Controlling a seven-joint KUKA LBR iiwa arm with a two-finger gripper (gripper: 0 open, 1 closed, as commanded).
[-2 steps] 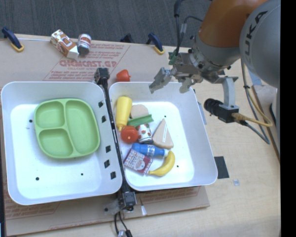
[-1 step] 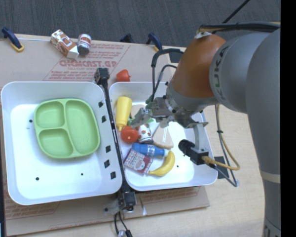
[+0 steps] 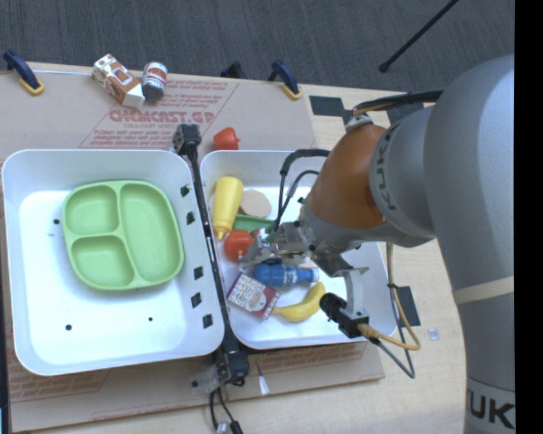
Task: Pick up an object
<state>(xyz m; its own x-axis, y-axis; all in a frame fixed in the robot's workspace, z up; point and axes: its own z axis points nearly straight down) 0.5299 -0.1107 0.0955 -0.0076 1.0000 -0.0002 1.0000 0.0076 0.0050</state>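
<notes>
The hand (image 3: 276, 242) is lowered over the blue bottle (image 3: 283, 275); whether it is spread or closed cannot be told. The bottle, judged light, stiff and slippery, would best be taken across its middle, the banana (image 3: 300, 307) lying at its five o'clock.

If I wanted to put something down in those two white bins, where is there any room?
The left bin has bare floor below and around the green divided plate. The right bin is crowded: yellow bottle, blue bottle, banana, red-white packet, with the claw among them.
</notes>
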